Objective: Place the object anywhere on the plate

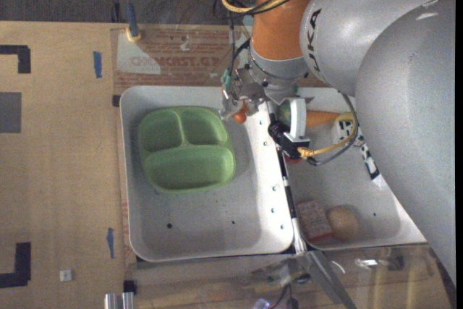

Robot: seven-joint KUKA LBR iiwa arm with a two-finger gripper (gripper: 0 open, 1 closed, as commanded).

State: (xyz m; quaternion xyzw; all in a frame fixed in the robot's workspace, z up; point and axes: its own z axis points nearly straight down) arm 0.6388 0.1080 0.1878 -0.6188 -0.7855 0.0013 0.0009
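Gripper (235, 106) hangs over the left bin (145, 228), just beside the green plate's (187, 148) right corner. Something small and orange (241, 110) shows at its tip; I cannot tell whether it is gripped. The arm (376, 47) hides much of the right bin (376, 228).

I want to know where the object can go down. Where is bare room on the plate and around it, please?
All three compartments of the green plate look bare. The left bin has open floor below the plate, down to its near rim. It is crowded at the plate's upper right corner, where the gripper hovers, and in the right bin under the arm.
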